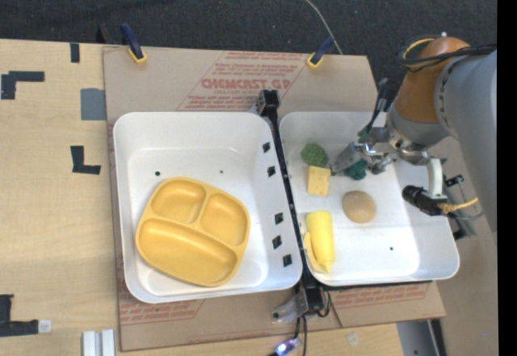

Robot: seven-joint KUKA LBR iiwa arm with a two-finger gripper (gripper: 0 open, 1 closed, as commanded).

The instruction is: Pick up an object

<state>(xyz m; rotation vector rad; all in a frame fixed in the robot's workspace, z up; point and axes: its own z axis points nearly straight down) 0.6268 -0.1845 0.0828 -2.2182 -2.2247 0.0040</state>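
Note:
My gripper (361, 161) is down inside the right bin (420, 261), near its back, on the grey arm that comes in from the right. A small dark teal object (355, 172) lies right at the gripper's tip; whether it is held cannot be made out. Just left of it sit a green broccoli piece (315, 155) and a yellow cheese block (319, 181). A tan round potato-like object (359, 207) rests in front of the gripper. A yellow banana-like piece (321, 240) lies by the bin's left wall.
The left bin (141, 136) holds a yellow divided plate (192, 229). A black divider (279, 185) runs between the bins. Two blue-and-yellow clamps (132, 43) (321, 52) pin the cardboard sheet at the back.

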